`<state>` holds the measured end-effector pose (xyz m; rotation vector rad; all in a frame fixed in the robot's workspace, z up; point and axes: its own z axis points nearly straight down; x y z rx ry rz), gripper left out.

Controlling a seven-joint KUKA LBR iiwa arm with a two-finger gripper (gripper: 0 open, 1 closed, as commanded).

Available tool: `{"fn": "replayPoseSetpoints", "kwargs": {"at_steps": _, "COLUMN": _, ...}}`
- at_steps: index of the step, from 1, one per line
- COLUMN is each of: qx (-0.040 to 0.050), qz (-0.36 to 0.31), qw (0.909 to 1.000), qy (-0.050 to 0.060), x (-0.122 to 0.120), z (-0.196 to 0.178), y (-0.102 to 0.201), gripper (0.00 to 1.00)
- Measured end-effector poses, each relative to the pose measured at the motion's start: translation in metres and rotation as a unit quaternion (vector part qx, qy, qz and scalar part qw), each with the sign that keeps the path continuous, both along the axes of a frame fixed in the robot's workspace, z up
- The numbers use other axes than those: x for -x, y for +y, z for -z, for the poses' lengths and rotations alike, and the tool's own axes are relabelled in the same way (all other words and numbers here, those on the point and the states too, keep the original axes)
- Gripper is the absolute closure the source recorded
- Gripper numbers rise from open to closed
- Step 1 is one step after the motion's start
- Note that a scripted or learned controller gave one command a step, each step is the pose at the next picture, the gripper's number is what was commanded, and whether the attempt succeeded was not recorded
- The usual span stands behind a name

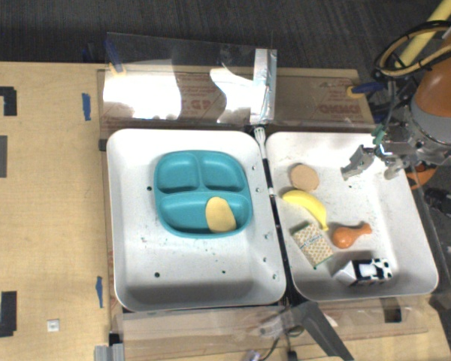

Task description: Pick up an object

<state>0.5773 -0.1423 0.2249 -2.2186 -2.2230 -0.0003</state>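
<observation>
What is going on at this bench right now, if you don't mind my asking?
The arm reaches in from the right, its gripper open above the right bin, holding nothing. That bin has a cookie, a banana, an orange drumstick-shaped toy, a patterned block and a black-and-white object. The left bin holds a teal tray with a yellow lemon-like piece in it.
</observation>
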Motion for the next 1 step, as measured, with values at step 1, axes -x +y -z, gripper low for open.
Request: {"fn": "replayPoseSetpoints", "kwargs": {"at_steps": 1, "qx": 0.0025, "qz": -0.018, "qw": 0.9998, "qy": -0.004, "x": 0.0565, "z": -0.0761, "y": -0.0568, "gripper": 0.00}}
